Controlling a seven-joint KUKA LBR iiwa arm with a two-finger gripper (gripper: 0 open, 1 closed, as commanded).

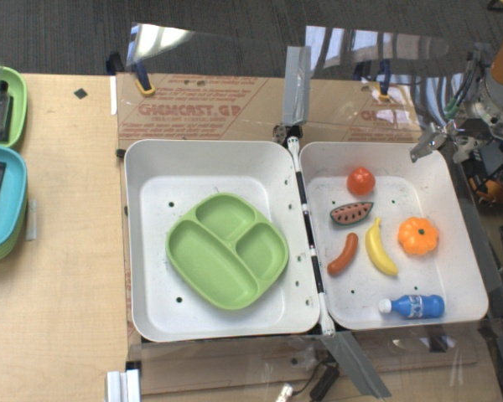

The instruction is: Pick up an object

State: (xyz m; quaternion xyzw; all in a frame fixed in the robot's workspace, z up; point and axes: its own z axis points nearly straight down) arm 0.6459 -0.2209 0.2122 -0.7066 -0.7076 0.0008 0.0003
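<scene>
1. Arm [486, 107]: at the far right edge, above the back right corner of the right bin [461, 224]; grey links and cables show there.
2. Gripper [427, 145]: a small grey tip hangs over the bin's back rim. Whether the fingers are released or clenched I cannot tell; nothing shows between them.
3. Right bin, contents, all lying loose on the floor:
   - tomato [360, 180], back centre, round, no long axis.
   - watermelon slice [352, 213], just in front of the tomato; long axis left to right, right end tilted slightly back.
   - sausage [343, 254], near the left wall; long axis diagonal, upper end pointing back and right.
   - banana [380, 248], centre; long axis runs front to back, front tip curling right.
   - pumpkin [418, 235], right of the banana, apart from it; squat and round.
   - bottle [412, 306], front; lying on its side, long axis left to right, white cap pointing left.
4. Left bin [142, 224]: holds a green divided plate [226, 250], turned at a slant.
5. Step in hand, by judgement: approach; no object is chosen or lifted yet.
6. Next move, by judgement: travel forward and left over one object, descend, and close across its short axis. The tomato is nearest the gripper; for the banana or bottle, the fingers should span the narrow width.
</scene>
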